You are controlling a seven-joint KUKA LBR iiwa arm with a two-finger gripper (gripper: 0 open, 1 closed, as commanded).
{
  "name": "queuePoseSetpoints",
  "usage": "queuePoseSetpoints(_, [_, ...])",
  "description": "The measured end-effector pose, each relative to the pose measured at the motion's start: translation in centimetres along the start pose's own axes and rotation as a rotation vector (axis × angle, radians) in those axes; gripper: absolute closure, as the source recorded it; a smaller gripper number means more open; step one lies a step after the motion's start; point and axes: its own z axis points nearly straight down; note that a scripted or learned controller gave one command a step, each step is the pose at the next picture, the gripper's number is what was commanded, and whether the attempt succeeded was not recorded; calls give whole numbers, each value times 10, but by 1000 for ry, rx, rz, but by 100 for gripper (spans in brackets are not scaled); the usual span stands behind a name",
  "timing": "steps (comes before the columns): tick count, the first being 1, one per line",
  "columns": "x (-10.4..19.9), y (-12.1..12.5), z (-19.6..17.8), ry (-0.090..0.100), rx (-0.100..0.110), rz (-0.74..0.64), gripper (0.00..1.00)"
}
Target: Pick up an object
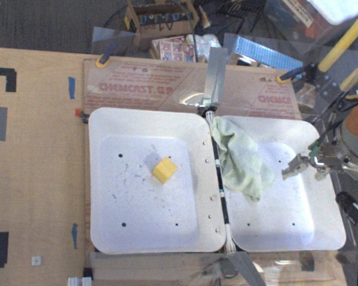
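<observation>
The gripper [292, 166] of the grey arm hangs over the right shallow white plastic bin [294, 229], near its right rim, and I cannot tell how its jaws stand, because they are small and dark against the bin floor; nothing is visible between them, so I judge that it holds nothing. Taking this right bin as the landmark, the pale green crumpled cloth [242, 160] lies inside it along its left wall, with its upper end draped up toward the divider between the bins, and the gripper is just to the right of the cloth, apart from it. The small yellow cube-shaped block [164, 170] lies in the left shallow white plastic bin [103, 225], which stands directly to the left of the right bin, and the block rests near the middle of that floor, well apart from the gripper. Both bins sit on the light wooden surface [33, 179]. The step in hand seems to be the approach before a grasp, with no object chosen yet in a clear way. The cloth is the nearer candidate, so the next move would probably call for a short shift to the left over a raised fold and then a descent, with the jaws set wide enough to pinch soft fabric. The block would need a long reach across the divider.
</observation>
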Motion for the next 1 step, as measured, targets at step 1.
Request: queuePoseSetpoints(1, [61,-49,57,-1,-2,-354,0])
